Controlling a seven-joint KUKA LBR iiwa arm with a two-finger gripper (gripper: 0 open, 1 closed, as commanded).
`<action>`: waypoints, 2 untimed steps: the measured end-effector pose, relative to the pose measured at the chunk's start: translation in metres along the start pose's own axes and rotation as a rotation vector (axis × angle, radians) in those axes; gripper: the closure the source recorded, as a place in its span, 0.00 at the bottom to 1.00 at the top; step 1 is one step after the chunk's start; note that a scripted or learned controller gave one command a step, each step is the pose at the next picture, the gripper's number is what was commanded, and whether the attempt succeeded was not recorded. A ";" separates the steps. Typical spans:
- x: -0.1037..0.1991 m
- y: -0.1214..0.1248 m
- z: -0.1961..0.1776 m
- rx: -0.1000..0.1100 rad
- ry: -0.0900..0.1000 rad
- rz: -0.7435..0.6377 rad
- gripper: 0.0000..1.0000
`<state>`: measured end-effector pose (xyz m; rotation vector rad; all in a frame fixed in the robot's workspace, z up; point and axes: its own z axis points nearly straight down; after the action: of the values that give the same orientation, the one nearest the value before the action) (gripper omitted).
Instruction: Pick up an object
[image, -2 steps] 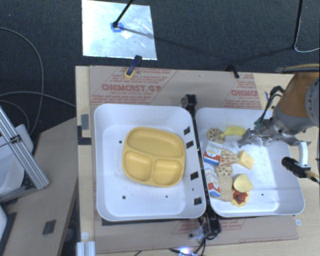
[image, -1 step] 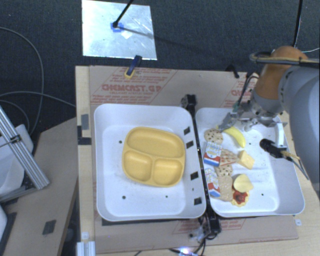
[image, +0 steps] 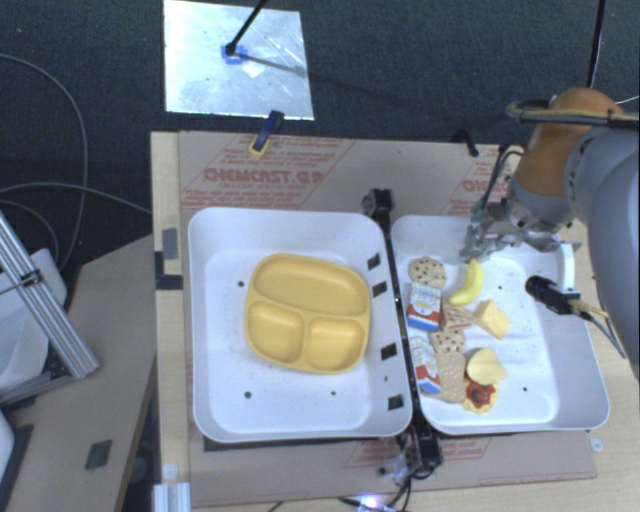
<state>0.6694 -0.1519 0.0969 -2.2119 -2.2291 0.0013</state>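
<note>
Pincer (image: 479, 247) just above banana (image: 467, 284), cookie (image: 427, 271) and cheese (image: 492, 319) nearby

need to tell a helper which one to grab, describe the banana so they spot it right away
Look at the right bin, the one with the heap of small toy foods. Near its top, just below the gripper, lies the banana, right of the cookie. It is the only curved, all-yellow piece; the cheese nearby is a blocky wedge.

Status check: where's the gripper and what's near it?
Gripper low over the right bin, far edge. Banana just below it, not held. Cookie, cheese wedge close by. Yellow tray in the left bin.
</note>
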 end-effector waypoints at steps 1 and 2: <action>0.025 -0.106 -0.108 -0.003 0.000 0.008 1.00; 0.024 -0.102 -0.103 -0.004 -0.001 0.007 0.00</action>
<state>0.5678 -0.1286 0.1999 -2.2214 -2.2240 -0.0023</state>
